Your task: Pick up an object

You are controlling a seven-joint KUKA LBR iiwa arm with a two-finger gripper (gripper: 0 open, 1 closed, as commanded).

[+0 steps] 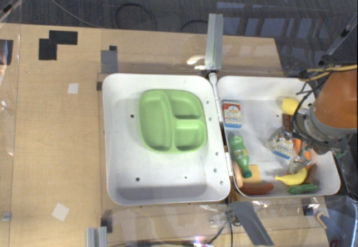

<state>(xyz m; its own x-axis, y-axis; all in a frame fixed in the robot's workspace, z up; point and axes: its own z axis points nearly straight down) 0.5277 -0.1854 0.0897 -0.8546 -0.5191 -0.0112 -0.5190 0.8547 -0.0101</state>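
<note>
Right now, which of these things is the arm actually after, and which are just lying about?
Part of the job:
- gripper, down in the right bin
- candidate items there: banana, green bottle, small carton, hot dog, yellow piece

Just lying about:
- green divided plate in the left bin
- black markers on the bench

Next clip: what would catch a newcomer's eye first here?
A green divided plate lies alone in the left bin. The right bin is crowded with toy food, including a green bottle and a banana, with the arm's orange band above its right side.
</note>
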